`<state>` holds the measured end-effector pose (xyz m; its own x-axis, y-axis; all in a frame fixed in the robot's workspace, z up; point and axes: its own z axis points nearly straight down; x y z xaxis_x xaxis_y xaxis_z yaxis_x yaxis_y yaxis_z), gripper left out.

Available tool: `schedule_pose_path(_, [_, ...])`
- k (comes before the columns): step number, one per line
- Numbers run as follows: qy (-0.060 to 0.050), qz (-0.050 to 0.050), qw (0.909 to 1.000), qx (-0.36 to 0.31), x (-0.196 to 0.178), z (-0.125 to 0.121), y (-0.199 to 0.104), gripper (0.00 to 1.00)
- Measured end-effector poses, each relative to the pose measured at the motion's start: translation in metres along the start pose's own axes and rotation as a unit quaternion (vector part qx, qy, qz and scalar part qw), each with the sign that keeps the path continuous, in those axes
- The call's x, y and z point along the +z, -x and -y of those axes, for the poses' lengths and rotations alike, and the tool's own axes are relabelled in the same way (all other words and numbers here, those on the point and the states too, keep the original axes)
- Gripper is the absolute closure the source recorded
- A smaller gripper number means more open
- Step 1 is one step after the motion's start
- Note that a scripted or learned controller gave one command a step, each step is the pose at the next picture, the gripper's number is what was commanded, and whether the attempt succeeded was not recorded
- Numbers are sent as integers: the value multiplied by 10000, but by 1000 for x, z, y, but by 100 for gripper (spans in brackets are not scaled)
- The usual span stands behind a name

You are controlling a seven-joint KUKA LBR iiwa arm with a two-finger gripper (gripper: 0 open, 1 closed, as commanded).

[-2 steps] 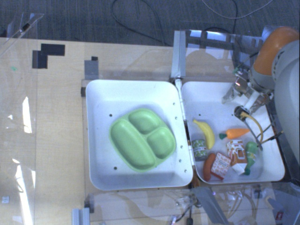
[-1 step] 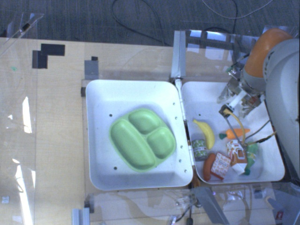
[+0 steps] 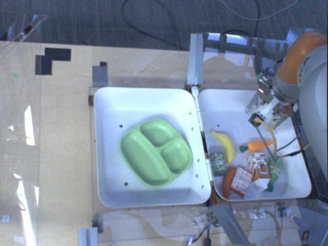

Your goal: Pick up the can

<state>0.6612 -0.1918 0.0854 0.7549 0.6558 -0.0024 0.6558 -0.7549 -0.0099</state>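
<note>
The can [image 3: 218,163] is sitting against the right bin's [image 3: 233,104] left wall, just below the banana [image 3: 224,144], its greenish label too blurred to read. The claw [image 3: 262,106] is hovering near the bin's far side, well apart from it; open or closed, I cannot tell. A pale wooden table [image 3: 61,158] is carrying it all.

Bright, even light, faint shadows, glare streaks on the clear panel [image 3: 28,127] at left, slightly soft focus.
</note>
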Motion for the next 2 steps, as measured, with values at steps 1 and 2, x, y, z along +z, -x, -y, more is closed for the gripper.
schedule_pose_path(1, [51, -17, 9968, -794, -32, 30, 44, 0])
schedule_pose_path(2, [71, -41, 9964, -840, 0, 82, -22, 0])
